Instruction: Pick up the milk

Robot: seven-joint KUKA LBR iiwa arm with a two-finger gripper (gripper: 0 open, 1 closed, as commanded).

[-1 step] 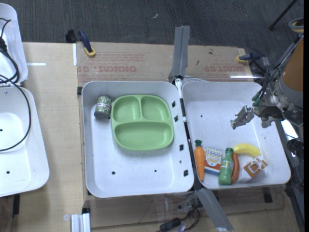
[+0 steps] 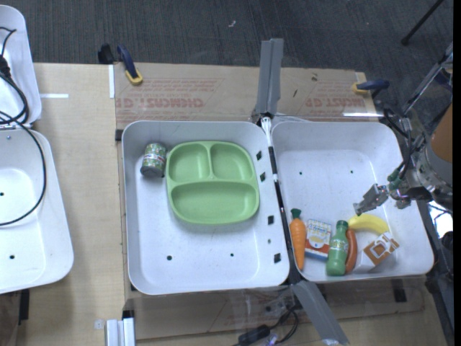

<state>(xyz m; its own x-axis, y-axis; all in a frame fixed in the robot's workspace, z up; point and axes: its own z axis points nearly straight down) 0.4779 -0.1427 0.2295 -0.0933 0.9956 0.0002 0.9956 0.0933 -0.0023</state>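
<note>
Hovering just above the yellow banana [image 2: 370,224], my hand [image 2: 369,200] grips nothing I can see; whether it's spread, I cannot tell. The small brown-and-white milk carton [image 2: 380,249] lies below it by the right white bin's [image 2: 324,153] near wall.

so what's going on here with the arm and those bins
A robot arm reaches in from the right, its end effector hovering above the right bin, just over the banana. It holds nothing. The milk carton sits in the bin's near right corner, beside a hot dog, a green bottle, a small box and a carrot. The left bin holds a green divided plate and a small can.
</note>
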